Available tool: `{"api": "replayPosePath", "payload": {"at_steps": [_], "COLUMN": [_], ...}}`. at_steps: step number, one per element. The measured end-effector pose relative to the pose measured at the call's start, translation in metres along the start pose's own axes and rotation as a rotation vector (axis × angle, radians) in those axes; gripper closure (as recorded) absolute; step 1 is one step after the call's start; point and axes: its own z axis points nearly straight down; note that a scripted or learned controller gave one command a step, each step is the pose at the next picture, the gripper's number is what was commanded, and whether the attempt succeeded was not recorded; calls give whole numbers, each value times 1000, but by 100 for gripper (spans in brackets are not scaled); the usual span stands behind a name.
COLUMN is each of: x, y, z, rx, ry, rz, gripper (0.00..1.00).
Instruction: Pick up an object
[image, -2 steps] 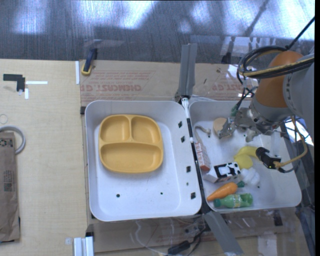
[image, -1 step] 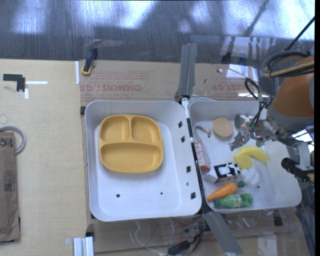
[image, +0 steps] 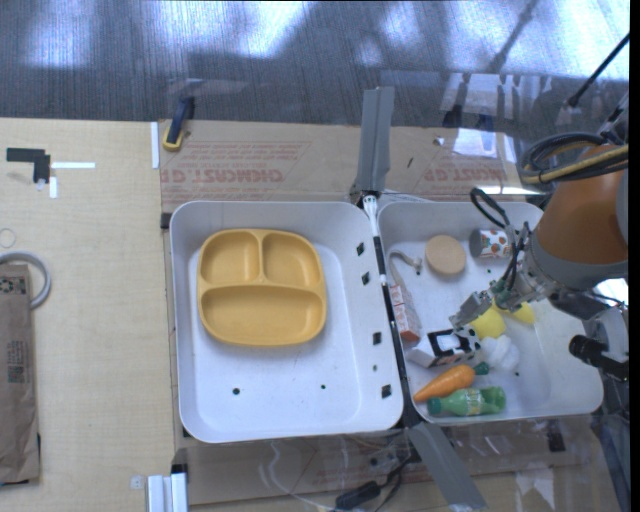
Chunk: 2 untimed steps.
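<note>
The right bin (image: 560, 395) holds several small objects. A round tan disc (image: 446, 255) lies near its back, with a small patterned cup (image: 490, 242) beside it. Toward the front lie an orange carrot (image: 443, 381) and a green bottle (image: 468, 402). A black-and-white box (image: 447, 345) and a white lump (image: 498, 352) sit mid-bin. My gripper (image: 478, 308) reaches in from the right and hangs low over a yellow object (image: 490, 323), right against it. Nothing is visibly lifted.
A yellow divided plate (image: 262, 287) sits in the left bin (image: 290, 405). A red-and-white packet (image: 403, 310) lies along the right bin's left wall. The divider (image: 378, 270) between the bins stands close to these objects. Cables (image: 560, 150) hang behind the arm.
</note>
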Motion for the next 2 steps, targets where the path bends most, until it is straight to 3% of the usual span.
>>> {"api": "replayPosePath", "payload": {"at_steps": [1, 2], "x": [-1, -17], "y": [0, 18], "z": [-9, -81], "rx": [0, 1], "ry": [0, 0], "rz": [4, -462], "gripper": [100, 100]}}
